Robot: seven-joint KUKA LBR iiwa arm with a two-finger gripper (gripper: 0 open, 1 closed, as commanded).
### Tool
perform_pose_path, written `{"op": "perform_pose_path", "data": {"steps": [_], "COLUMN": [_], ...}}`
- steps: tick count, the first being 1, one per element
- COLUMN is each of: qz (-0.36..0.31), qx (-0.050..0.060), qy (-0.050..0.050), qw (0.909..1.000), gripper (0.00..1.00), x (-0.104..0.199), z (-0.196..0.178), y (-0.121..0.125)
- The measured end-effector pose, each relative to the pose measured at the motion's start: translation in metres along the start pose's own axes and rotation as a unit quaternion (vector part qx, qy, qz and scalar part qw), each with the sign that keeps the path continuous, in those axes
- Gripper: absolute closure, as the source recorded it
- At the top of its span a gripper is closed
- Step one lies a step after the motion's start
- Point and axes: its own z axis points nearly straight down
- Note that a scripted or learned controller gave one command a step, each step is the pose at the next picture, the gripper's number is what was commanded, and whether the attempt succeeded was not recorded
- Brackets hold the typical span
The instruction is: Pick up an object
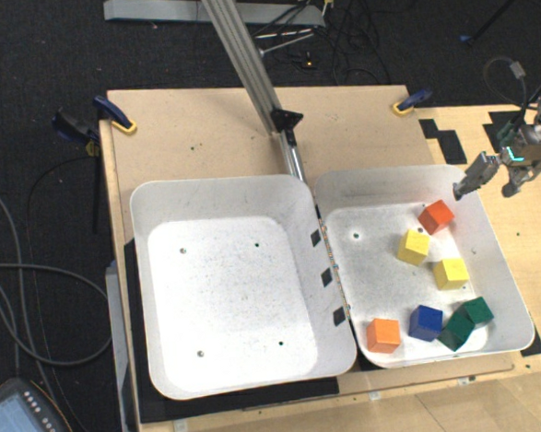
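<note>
Bench (246, 129) carries two white bins; blocks lie in the right bin (361, 195). Gripper (494, 172) hovers spread and empty near its far right corner, beside the orange-red block (436, 215): light, rigid; grasp opposite flat faces

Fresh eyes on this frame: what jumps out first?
The cluster of coloured blocks in the right bin: red block and two yellow blocks up top, then an orange block, blue block and green blocks along the near edge. The hand sits at the bin's far right rim, with nothing between its fingers.
</note>
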Motion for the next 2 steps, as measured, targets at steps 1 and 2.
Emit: {"op": "perform_pose_path", "data": {"steps": [1,2], "qz": [-0.001,0.001], "qx": [-0.002,0.001], "qy": [-0.001,0.000], "qw": [1.0000,1.0000], "gripper": [0.00,0.00], "x": [0.000,-0.003], "z": [-0.002,0.061], "y": [0.001,-0.003]}}
